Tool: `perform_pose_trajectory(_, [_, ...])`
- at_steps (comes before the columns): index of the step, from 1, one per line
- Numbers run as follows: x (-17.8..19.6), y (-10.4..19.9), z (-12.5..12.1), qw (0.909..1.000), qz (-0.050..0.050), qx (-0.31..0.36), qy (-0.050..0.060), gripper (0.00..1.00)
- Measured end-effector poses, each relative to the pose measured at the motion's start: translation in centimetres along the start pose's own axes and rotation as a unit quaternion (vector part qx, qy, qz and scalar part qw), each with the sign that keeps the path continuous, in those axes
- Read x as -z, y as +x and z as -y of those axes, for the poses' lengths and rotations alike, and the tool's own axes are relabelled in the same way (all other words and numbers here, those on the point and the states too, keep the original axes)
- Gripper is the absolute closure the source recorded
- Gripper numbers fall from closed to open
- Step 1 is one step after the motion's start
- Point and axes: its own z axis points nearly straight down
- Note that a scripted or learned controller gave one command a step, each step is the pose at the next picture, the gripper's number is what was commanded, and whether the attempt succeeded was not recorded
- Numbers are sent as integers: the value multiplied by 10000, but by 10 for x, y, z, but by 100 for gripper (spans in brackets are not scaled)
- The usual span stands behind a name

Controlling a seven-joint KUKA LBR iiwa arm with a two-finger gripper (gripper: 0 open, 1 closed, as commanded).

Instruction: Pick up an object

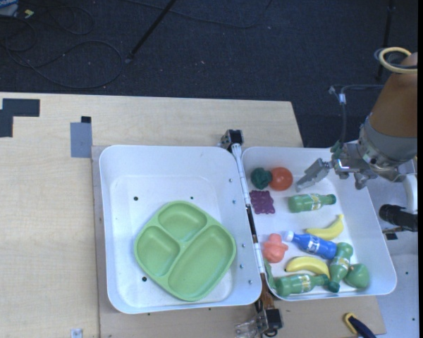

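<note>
Camera view | metal gripper [312, 175] jaws: grip unreadable, over glossy green bottle [311, 202] | smooth curved banana [326, 227]

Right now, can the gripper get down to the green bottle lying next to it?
Probably yes. The gripper hangs just above the green bottle, which lies apart from the other toys with nothing on top.

Green divided plate [185, 250] lies in left bin [120, 189]
</note>
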Motion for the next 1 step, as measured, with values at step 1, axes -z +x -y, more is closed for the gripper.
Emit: perform_pose_trajectory(1, [-131, -30, 24, 10000, 5, -7, -20, 0])
